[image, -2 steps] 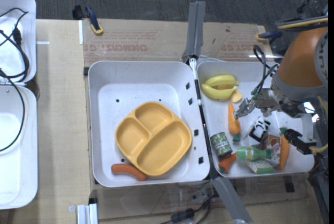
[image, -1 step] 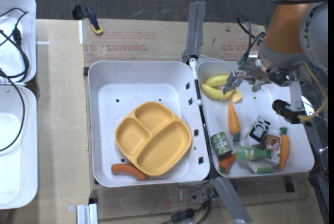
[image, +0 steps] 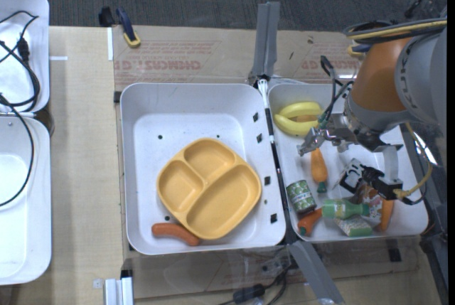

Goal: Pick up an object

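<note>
While the hand (image: 318, 140) hangs over the right bin (image: 419, 222) — grip state unclear — a carrot (image: 318, 166) lies just below it.

The left bin (image: 135, 154) contains a divided plate (image: 208, 188) with a sausage (image: 174, 232) at its near-left edge; the right bin (image: 412, 222) contains a banana (image: 297, 116) behind a carrot (image: 318, 166) and a can (image: 301, 196).

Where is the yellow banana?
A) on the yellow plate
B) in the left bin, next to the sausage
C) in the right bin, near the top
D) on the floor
C. The banana lies at the upper end of the right bin, while the yellow plate and the sausage sit in the left bin.
</note>
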### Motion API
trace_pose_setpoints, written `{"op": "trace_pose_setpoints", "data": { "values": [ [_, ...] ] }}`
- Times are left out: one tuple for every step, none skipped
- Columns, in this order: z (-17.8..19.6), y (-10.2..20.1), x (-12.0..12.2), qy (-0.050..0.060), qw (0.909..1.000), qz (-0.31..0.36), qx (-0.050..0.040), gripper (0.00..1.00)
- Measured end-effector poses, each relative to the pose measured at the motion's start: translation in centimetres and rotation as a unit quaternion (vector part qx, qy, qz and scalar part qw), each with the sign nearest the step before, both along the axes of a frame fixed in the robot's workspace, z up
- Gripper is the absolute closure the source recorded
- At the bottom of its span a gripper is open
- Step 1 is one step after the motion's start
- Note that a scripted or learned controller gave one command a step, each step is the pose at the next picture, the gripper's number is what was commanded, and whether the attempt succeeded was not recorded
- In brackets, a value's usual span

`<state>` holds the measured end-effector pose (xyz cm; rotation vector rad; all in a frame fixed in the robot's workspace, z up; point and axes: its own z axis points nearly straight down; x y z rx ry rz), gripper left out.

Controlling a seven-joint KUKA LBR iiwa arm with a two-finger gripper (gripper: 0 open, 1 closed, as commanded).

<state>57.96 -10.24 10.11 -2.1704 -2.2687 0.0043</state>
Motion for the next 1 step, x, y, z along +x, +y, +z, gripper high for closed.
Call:
{"op": "trace_pose_setpoints", "data": {
  "values": [
    [0.93, -0.14, 0.02, 0.0, 1.0, -0.002, -0.0005, 1.0]
  ]
}}
